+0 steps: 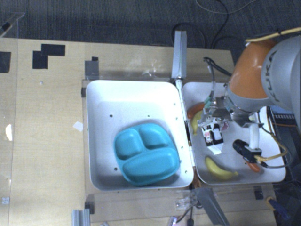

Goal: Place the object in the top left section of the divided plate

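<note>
Your end effector (212, 134) sits low in the right bin (277, 173), among a banana (220, 169) and other items; can't tell what it grips. Blue divided plate (146, 153) in left bin (101, 126) has nothing in it. Pick and transfer remain.

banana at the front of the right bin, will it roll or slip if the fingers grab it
The banana lies flat on its curved side on the right bin floor, so it probably won't roll far, though it may pivot if pushed at one end. Its skin looks smooth, so it could slip in a narrow grip. It seems stiff enough to lift whole.
</note>
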